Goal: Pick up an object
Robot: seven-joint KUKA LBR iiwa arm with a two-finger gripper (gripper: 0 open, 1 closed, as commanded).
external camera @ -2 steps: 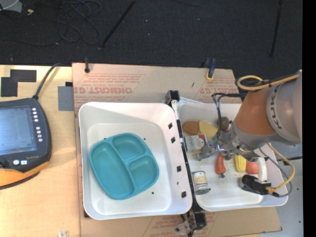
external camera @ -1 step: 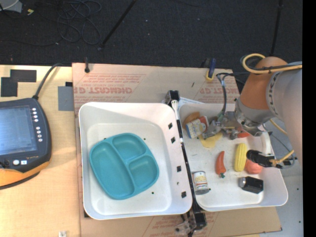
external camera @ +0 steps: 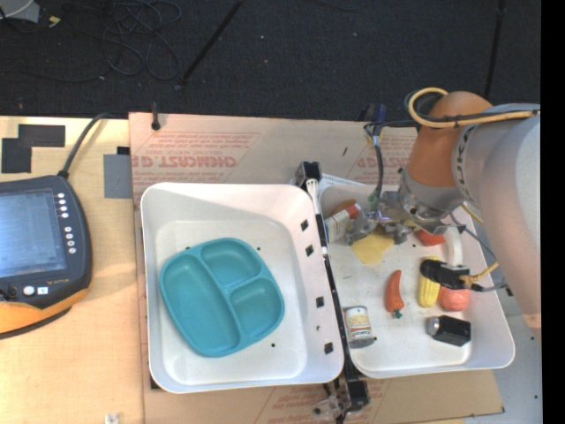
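My gripper (external camera: 381,223) hangs low in the back part of the right bin (external camera: 494,352), just above a yellow wedge (external camera: 372,249) and beside a small bottle with a red cap (external camera: 342,219). Around it lie a red-orange carrot (external camera: 394,291), a yellow corn cob (external camera: 429,283), a pink-orange fruit (external camera: 455,298), a black block (external camera: 450,329) and a small tin can (external camera: 357,325). A red piece (external camera: 431,236) shows under the wrist. The wrist hides how the fingers stand.
The left bin (external camera: 177,210) holds a teal divided plate (external camera: 222,294). A pendant with a screen (external camera: 40,241) lies on the bench at far left. The grey arm (external camera: 508,193) covers the right bin's far right side.
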